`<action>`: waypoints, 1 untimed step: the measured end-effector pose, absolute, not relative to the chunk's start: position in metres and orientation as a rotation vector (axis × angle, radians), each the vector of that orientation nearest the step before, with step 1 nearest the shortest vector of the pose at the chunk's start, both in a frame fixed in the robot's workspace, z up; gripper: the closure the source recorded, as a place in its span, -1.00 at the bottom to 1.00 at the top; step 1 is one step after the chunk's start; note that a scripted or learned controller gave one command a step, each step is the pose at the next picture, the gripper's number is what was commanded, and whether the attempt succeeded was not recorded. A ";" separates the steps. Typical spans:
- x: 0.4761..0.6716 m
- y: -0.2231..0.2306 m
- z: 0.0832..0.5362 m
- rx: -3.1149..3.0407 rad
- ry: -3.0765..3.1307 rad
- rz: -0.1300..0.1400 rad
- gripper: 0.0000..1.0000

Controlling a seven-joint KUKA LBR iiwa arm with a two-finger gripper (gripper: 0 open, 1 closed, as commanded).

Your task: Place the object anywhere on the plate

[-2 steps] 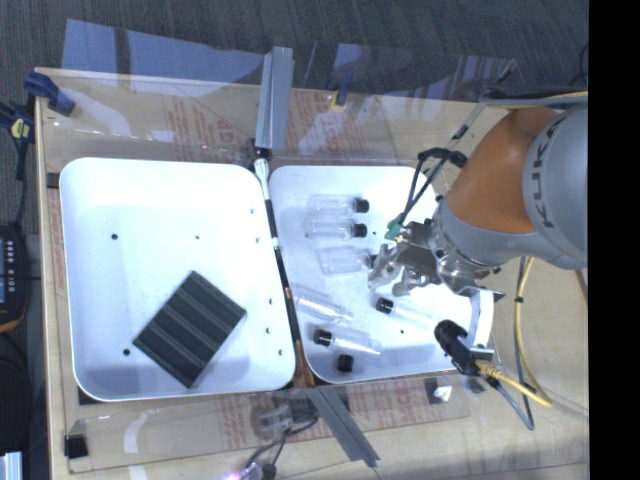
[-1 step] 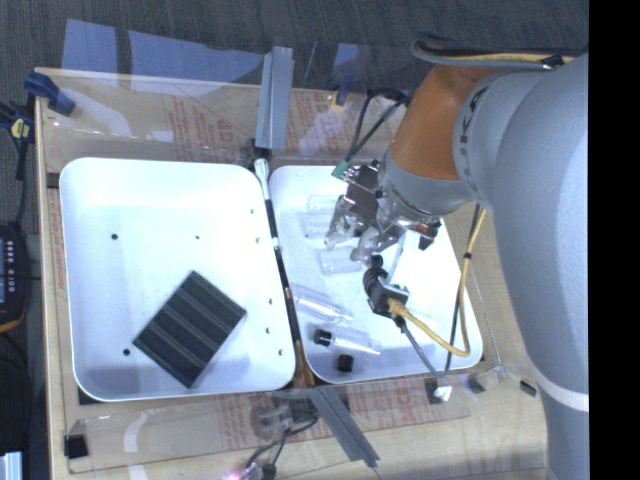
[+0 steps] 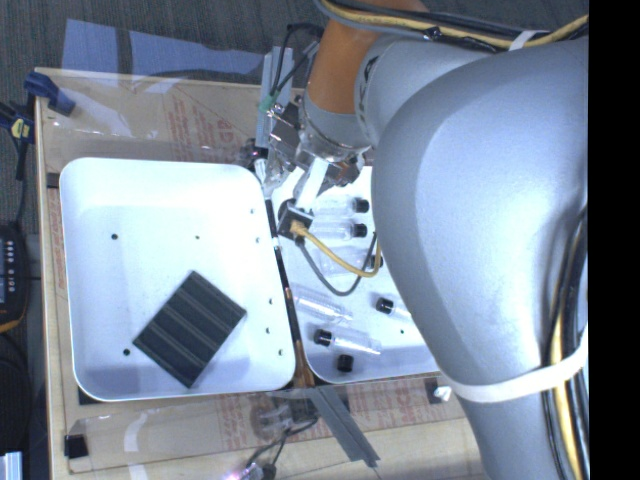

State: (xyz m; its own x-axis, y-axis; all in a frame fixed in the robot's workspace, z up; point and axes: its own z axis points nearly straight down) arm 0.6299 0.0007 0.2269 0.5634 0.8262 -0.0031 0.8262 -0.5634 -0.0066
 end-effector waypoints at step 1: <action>0.655 0.073 0.220 -3.011 -0.884 0.009 1.00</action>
